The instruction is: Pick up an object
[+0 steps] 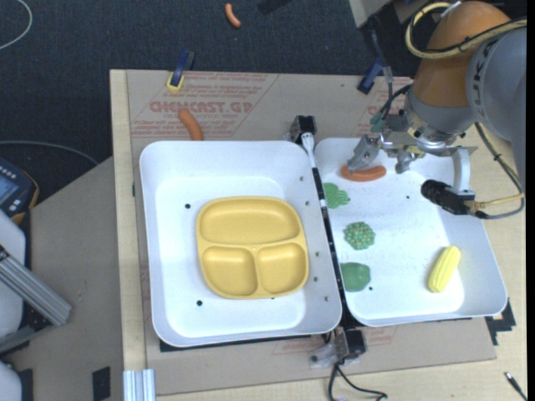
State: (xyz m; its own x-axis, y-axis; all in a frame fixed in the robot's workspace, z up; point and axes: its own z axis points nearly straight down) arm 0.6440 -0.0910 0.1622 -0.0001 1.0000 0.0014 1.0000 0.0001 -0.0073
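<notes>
Covering the middle of the frame, a brown cardboard sheet (217, 98) with red print tops the table, and dark carpet (100, 23) fills the upper part of the frame around it. Two white bins sit side by side on the sheet: the left bin (167, 174) holds one yellow tray (251, 245) with three compartments, and the right bin (476, 282) holds the small items. Four of these lie in the right bin: a flat green leaf (335, 195) beside the divider, a round green cluster (359, 235) below it, a smooth green piece (355, 276) lower still, and one yellow corn cob (444, 268) toward the lower right. One orange sausage (364, 173) lies at the upper left of the right bin, just under the gripper (380, 150), whose fingers I cannot tell to be open or closed. Two more orange sausages lie outside the bins, one on the sheet (191, 124) at upper left and one on the carpet (232, 15). Two blue clamps (179, 70) hold the sheet's upper edge.
</notes>
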